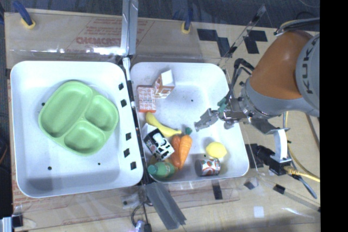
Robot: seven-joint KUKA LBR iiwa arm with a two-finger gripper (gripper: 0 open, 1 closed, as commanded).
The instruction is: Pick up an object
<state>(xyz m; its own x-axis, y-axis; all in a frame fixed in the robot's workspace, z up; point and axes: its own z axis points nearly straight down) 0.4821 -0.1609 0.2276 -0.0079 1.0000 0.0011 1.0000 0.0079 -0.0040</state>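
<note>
The candidates for picking sit crowded along the lower edge of the right bin (217, 70), at lower centre of the frame: a yellow lemon (216, 150) and a small can (208, 167) just below it, with a carrot (182, 150), banana (162, 126) and a black-and-white toy (156, 143) to their left. The pincer (205, 119) hovers just above and left of the lemon over bare bin floor, nothing visibly between its fingers; whether it is spread or clenched I cannot tell. The left bin (22, 171) carries a green divided plate (79, 116), well apart.

Bright, even overhead light; white bins (179, 76) slightly glary, shadows soft, detail perhaps a little blurred.
</note>
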